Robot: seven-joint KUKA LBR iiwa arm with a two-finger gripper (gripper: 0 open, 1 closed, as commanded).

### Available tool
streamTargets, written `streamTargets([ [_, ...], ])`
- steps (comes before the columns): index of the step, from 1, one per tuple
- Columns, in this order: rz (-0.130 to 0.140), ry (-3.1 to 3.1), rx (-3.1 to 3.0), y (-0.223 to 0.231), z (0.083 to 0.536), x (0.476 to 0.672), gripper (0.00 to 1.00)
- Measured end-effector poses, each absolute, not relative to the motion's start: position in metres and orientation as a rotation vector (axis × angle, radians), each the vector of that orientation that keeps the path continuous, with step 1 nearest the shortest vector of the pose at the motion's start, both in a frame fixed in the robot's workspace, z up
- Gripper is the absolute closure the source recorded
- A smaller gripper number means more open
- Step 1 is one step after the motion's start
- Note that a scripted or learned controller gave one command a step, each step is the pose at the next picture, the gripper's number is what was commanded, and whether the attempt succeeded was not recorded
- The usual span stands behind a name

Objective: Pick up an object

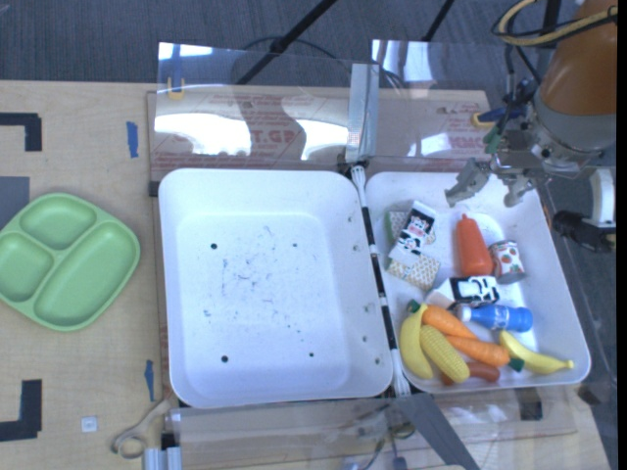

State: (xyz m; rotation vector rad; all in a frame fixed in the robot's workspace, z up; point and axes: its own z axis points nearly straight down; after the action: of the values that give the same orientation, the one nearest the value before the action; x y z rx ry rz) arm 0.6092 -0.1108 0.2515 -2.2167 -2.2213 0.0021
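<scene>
White bins: we count two, a left bin [260,277] and a right bin [558,262].
Green divided plates: one [64,259], on the bench to the left of the bins.
Orange bottles: one [472,246].
Blue bottles: one [497,316].
Small cans: one [506,259].
Cartons and boxes: we count two, a cow-print carton [418,226] and a patterned box [413,266] (a third may lie behind them; we cannot tell).
Black-and-white toys: one [475,289].
Bananas: two, [414,346] and [534,355].
Corn cobs: one [443,352].
Carrots: we make out two, [453,321] and [483,349].
</scene>
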Motion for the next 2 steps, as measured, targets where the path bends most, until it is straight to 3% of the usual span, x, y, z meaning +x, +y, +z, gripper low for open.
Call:
streamTargets([
  [1,0.001,-2.385,-2.046,-0.14,0.332,0.615,0.0],
  [2,0.0,-2.478,-1.928,-0.132,0.221,0.576,0.0],
])
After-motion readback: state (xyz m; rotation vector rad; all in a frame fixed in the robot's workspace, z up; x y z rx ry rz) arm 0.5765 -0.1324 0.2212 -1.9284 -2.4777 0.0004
